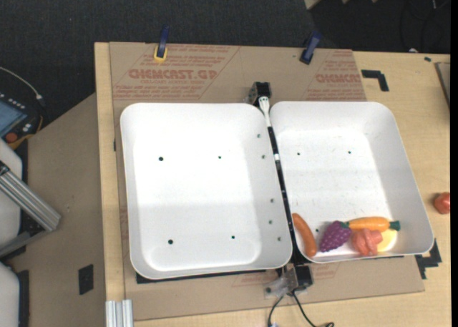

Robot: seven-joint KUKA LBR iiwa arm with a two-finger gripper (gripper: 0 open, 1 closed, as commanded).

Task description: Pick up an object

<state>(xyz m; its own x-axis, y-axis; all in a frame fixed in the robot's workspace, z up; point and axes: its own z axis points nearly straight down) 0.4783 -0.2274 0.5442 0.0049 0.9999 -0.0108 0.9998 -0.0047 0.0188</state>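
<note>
Toy foods lie together in the near corner of the right bin (343, 147), all close to its front wall. From left to right they are an orange sausage-shaped piece (304, 235) beside the inner wall, a purple bunch of grapes (334, 236), a red piece (365, 242) and a pale yellow piece (388, 241). An orange carrot (371, 223) with a green end lies just behind the red and yellow ones. The grapes touch the red piece. What the red and yellow pieces are, I cannot tell.

The brown board (236, 68) under both bins carries red printed writing. At the far left I read "CHEMCAST G.P", with a smaller line below that is too blurred to read. The same print repeats at the far right, but there it is less clear.

The left bin (193, 197) shows a few small dark dots on its white floor. A thin black strip (278, 175) runs between the two bins.

Two blue clamps (162, 43) (310, 46) grip the far edge of the board.

A small orange-red object (442, 203) sits on the bench outside the right bin.

How far the pincer is open, or whether it has hold of anything, I cannot tell.
</note>
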